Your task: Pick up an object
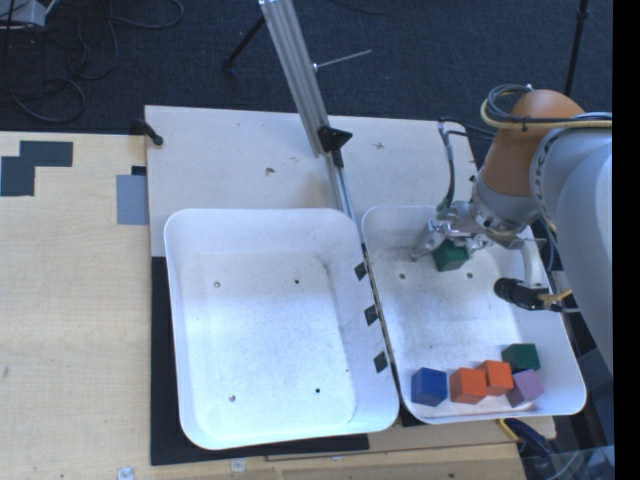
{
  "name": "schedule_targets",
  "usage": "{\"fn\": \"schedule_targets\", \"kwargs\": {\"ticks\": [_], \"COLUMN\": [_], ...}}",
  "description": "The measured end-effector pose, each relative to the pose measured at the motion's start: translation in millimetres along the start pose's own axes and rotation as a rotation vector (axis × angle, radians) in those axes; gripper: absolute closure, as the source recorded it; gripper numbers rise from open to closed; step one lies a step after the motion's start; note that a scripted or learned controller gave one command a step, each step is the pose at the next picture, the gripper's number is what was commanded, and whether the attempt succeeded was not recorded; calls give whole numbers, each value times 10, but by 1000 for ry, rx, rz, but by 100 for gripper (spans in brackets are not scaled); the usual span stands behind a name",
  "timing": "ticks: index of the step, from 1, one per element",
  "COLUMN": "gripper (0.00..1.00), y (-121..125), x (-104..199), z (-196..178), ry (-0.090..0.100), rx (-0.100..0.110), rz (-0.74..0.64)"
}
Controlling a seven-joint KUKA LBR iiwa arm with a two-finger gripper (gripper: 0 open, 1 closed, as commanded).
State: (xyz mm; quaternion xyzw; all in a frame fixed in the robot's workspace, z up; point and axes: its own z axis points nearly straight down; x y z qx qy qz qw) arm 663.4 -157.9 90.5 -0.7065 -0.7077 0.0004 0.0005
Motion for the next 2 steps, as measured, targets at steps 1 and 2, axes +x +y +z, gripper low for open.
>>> {"fn": "schedule_targets", "kwargs": {"ticks": [1, 2], "gripper": [100, 100], "y": [-3, 17], "x": [4, 885], "z": [-96, -1051], "ry": [-1, 3], "rx": [3, -7], "rz": [-5, -5]}}
